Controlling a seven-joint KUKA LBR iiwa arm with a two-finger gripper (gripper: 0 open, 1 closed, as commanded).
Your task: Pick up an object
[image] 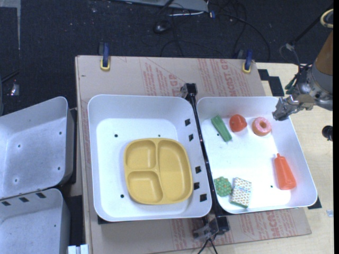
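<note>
Two white bins sit side by side on the surface, and the claw (282, 111) hovers at the upper right edge of the right bin (302, 152), holding nothing; whether its tips are apart or together I cannot tell at this size. The approach looks to be the step in hand, with no object yet chosen.

Nearest to it lies a pink ring (261, 126), just beside a red ball (238, 123) and a green stick (221, 128). An orange bottle (284, 172) rests by the right wall (lying flat), while a green block (223, 186) and a patterned packet (241, 192) touch at the near edge.

Next, I judge, the claw must drop over the ring and close on it cleanly.

A yellow divided plate (158, 170) lies in the left bin (106, 120).
</note>
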